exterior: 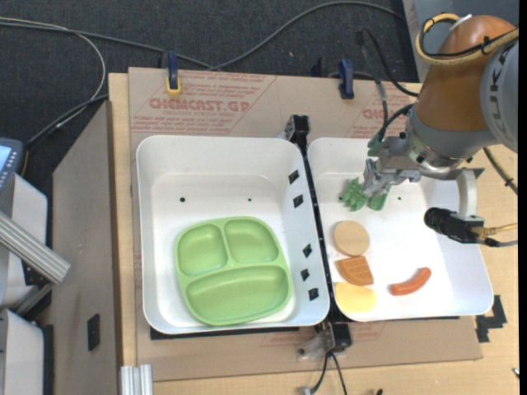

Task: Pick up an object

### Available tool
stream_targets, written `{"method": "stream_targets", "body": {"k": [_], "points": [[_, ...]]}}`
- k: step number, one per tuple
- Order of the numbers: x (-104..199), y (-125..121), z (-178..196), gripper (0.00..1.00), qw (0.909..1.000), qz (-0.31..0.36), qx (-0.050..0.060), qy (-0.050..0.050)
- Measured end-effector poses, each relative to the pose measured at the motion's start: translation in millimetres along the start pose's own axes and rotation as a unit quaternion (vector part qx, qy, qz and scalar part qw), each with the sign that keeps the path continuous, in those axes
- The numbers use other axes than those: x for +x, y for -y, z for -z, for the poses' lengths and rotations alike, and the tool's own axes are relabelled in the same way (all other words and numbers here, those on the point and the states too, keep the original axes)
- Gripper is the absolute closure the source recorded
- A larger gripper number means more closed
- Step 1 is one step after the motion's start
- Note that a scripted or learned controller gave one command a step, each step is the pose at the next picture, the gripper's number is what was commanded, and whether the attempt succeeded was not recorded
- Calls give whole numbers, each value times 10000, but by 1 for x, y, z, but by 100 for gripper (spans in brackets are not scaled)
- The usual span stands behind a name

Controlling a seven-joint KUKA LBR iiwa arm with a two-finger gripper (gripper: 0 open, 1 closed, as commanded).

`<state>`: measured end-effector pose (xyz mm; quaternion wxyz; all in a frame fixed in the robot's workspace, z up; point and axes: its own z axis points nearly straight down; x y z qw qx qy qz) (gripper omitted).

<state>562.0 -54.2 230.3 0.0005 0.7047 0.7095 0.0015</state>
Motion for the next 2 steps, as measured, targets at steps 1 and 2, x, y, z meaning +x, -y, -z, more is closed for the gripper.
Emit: {"method": "stream_targets", "body": {"k": [1, 2], "points": [[50, -17, 9, 100, 10000, 2, 0, -3], [107, -33, 16, 100, 10000, 3, 3, -3]]}}
